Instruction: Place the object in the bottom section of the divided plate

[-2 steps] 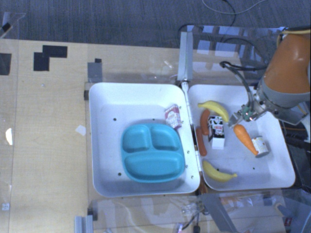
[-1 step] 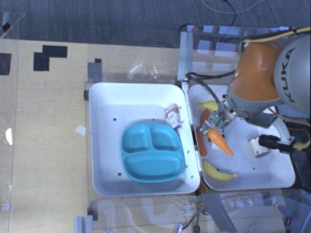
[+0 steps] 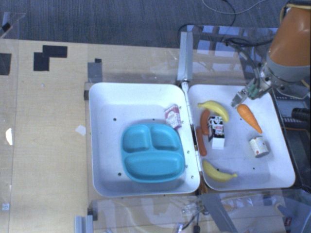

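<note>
1. Two white bins sit side by side on the bench: left bin (image 3: 99, 144), right bin (image 3: 279, 171).
2. Left bin holds a blue divided plate (image 3: 153, 152) with two small upper sections and one wide bottom section (image 3: 154, 165). Nothing lies in any of the sections.
3. A small red-and-white packet (image 3: 173, 116) lies in the left bin, just above the plate's upper right corner, near the wall shared by the two bins.
4. Right bin contents: a banana (image 3: 215, 108) at upper left; a red sausage-like item (image 3: 202, 132) along the left wall; a black-and-white carton (image 3: 216, 130) just right of it; a second banana (image 3: 218, 172) lower down; a carrot (image 3: 250, 118) at upper right; a small can (image 3: 260, 146) below the carrot, tipped.
5. The task does not say which object goes to the plate; all candidates other than the packet are in the right bin, and none is on the plate.
6. The arm comes in from the upper right, orange band visible. The gripper (image 3: 241, 97) hangs over the right bin's top edge, just up-left of the carrot's thick end.
7. Finger state: can't tell, too small and blurred. Nothing is seen between them.
</note>
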{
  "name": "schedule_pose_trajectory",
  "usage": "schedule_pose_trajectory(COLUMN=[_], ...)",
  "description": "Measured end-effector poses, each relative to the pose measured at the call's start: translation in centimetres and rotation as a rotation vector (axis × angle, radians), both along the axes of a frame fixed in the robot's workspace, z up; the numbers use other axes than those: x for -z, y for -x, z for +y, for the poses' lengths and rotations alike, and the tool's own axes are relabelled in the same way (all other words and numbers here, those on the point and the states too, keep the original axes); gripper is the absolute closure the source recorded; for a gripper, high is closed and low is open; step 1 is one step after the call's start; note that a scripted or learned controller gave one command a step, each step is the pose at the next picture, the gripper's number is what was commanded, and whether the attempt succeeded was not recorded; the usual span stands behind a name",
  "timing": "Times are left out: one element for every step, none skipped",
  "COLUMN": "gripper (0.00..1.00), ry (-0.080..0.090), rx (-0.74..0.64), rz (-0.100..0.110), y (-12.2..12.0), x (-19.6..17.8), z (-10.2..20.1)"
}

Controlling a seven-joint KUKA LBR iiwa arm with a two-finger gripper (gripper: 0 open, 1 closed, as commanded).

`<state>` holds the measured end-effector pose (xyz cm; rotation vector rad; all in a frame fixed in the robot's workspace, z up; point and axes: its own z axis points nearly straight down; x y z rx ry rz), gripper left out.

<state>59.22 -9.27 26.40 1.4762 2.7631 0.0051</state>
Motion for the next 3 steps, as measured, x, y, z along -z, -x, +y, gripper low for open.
schedule_pose_trajectory(gripper=[1.00,1.00,1.00], ry=[-0.001,-0.001,-0.001], rx=[-0.112,-0.136,-0.193], rz=[0.005,0.001,-0.001], y=[0.6,-5.6,-7.1], x=[7.9,6.6,7.7], z=[7.0,11.8,18.1])
